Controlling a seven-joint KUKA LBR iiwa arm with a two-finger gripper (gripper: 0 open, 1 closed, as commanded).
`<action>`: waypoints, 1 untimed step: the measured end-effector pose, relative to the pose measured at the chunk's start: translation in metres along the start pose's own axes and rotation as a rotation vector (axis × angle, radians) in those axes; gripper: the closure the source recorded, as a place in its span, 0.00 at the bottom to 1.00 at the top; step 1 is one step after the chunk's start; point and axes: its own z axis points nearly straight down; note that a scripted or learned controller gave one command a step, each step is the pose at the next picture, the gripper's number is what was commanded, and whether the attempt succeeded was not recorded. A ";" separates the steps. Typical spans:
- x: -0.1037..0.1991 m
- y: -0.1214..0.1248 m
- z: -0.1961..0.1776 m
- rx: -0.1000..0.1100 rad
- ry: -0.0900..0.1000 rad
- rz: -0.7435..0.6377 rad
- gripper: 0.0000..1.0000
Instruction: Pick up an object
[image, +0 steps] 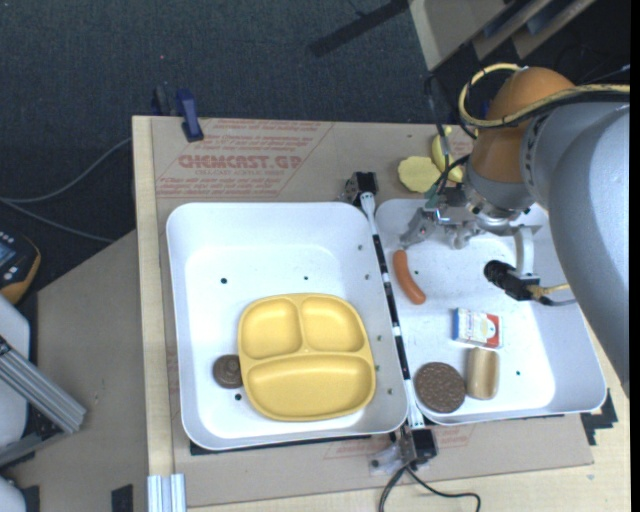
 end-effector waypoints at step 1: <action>0.007 -0.064 0.000 0.014 0.003 0.006 0.00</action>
